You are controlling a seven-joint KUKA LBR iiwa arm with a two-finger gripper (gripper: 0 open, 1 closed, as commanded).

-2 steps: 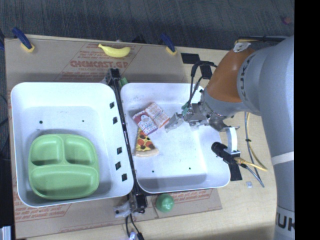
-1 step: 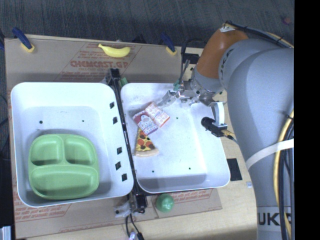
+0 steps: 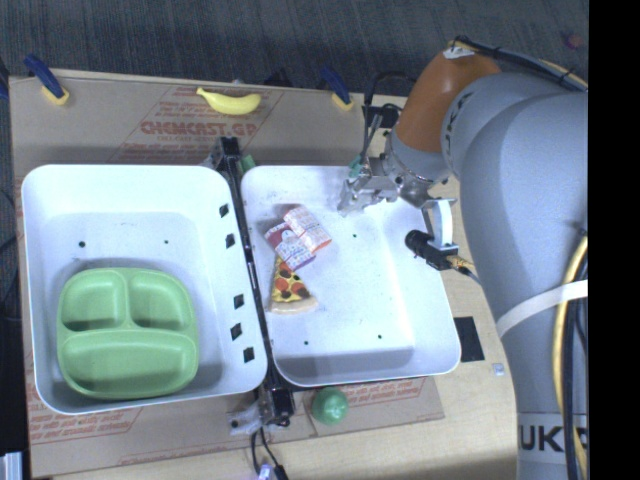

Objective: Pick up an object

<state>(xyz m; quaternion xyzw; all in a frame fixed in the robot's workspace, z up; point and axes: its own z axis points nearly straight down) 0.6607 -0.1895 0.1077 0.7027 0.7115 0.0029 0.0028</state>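
A red and white packet (image 3: 297,236) lies in the right bin (image 3: 400,338), towards its back left. Just in front of it lies a toy pizza slice (image 3: 290,290), close to the bin's left wall. My gripper (image 3: 362,190) hangs over the back of the right bin, to the right of the packet and apart from it. I see nothing held in it. The grey arm with its orange band (image 3: 440,98) comes in from the right and covers the bin's right rim.
The left bin (image 3: 120,198) holds a green divided plate (image 3: 127,332) at its front. On the cardboard behind the bins lies a yellow banana (image 3: 229,99). A green ball (image 3: 328,405) sits on the bench in front of the right bin.
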